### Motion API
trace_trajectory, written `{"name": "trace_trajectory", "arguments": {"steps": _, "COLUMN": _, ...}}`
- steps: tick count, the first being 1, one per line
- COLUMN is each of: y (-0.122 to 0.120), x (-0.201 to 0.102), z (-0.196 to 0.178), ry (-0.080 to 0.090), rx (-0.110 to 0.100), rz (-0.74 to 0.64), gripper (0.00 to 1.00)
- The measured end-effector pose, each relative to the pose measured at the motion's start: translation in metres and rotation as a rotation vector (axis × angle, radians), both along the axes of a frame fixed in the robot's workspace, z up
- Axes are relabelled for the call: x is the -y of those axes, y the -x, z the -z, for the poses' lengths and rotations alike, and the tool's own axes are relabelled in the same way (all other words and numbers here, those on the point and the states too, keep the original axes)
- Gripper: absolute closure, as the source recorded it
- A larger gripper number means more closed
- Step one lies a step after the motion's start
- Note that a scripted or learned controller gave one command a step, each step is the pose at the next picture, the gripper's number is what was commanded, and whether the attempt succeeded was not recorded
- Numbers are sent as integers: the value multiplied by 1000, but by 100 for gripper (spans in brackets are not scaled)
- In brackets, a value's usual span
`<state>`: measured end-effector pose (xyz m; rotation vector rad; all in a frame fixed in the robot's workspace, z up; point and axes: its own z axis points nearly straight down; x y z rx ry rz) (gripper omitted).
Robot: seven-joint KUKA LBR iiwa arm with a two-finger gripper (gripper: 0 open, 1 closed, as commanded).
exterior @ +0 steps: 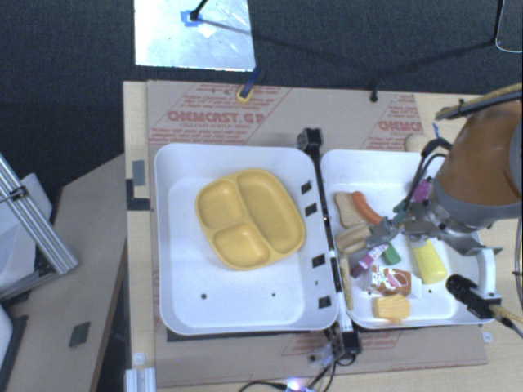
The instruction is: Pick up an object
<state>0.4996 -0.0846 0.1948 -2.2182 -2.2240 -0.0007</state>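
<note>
Over the right bin (343,163), low above the toy food heaped against its left wall, hangs the gripper (382,237), with fingers too blurred to judge as open or closed and nothing visibly held. Clustered beneath and beside it, likely for a short reach: an orange sausage (366,207), a yellow block (430,262), a red-and-white packet (387,281). Centred in the left bin (176,300), well apart from the pile, lies 1 yellow divided tray (249,217).

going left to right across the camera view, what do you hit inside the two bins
left white bin → yellow divided plate → right white bin → toy hot dog → gripper → yellow toy block
</note>
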Motion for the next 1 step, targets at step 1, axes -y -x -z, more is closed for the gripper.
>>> {"name": "trace_trajectory", "arguments": {"steps": 1, "y": -7, "x": 3, "z": 59, "ry": -1, "rx": -3, "rz": 2, "gripper": 0}}
